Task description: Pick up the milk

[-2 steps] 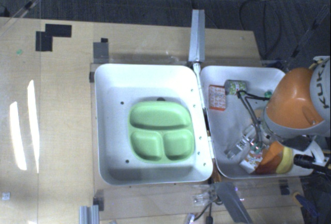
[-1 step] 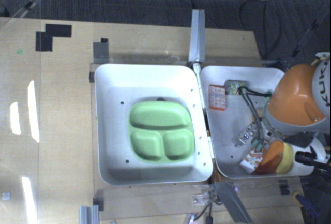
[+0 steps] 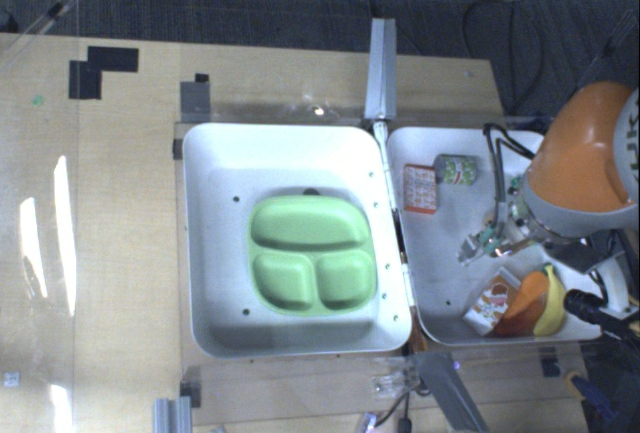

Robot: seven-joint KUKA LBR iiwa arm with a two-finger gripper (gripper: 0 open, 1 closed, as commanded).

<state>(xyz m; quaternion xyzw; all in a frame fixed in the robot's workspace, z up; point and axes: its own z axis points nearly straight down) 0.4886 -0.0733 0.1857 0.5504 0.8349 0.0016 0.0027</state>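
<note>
Orange-banded arm over right bin [image 3: 440, 326], gripper [image 3: 487, 241] low above bare floor, finger spread impossible to tell. Milk [image 3: 490, 305] carton lying near front edge, beside banana [image 3: 552, 306]. Green tray [image 3: 310, 253] in left bin [image 3: 215, 221].

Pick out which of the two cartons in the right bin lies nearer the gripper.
The carton at the bin's near edge, beside the carrot and banana, lies just below the gripper. The red carton lies flat farther off, by the divider.

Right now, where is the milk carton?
In the camera view, the milk carton lies in the right bin, near its front edge, beside the banana and below the tool.
</note>
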